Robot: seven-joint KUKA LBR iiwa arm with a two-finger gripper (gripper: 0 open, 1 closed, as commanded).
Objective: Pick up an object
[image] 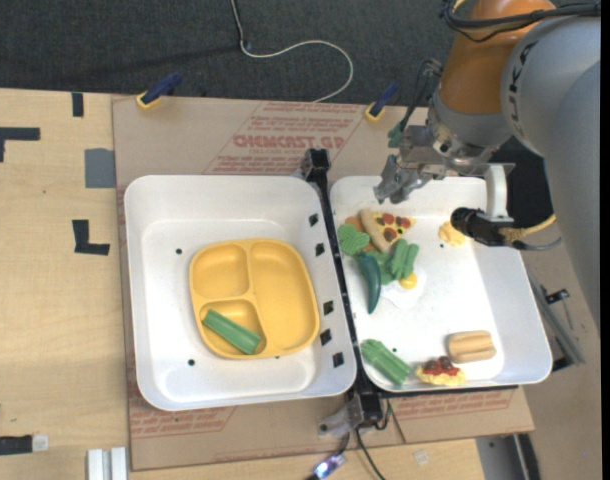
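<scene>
The grey two-finger gripper (395,185) hovers above a toy pizza slice (384,228) in the right white bin (505,308), approach under way. Whether its jaws stand apart cannot be told. Next, likely a straight descent onto the slice.

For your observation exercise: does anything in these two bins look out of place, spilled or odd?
Nothing stands out. A green piece lies in the yellow tray in the left bin; toy foods lie loose in the right bin, unspilled. The gripper hovers above them.
</scene>
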